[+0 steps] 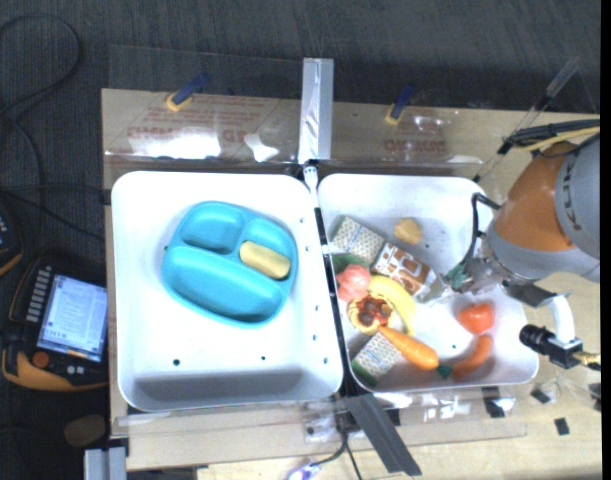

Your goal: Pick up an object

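Camera view, step in hand: the arm (pixel 550 213) is reaching in from the right and the gripper (pixel 463 276) is hanging low over the right bin (pixel 455 190), so this is looking like the approach before a grasp; nothing is showing between its parts.
Camera view, gripper state: I cannot tell how it is standing, as the wrist is covering it from above.
Camera view, nearest candidates: a red tomato (pixel 476 316) is lying just below the gripper, and a brown printed packet (pixel 402 266) is lying just to its left.
Camera view, next move: judging from this, it is calling for a descent centred on one item, clear of the neighbours crowding it.
Camera view, right bin contents: it is also holding a banana (pixel 395 298), a carrot (pixel 413 348), a checkered packet (pixel 355 236), a small tan piece (pixel 409 230), a pink round fruit (pixel 352 280) and a red pepper (pixel 469 356).
Camera view, left bin (pixel 145 368) contents: a blue divided tray (pixel 210 278) is sitting in it, carrying a yellow bread-like piece (pixel 265 258).
Camera view, surface: both bins are resting side by side on it.
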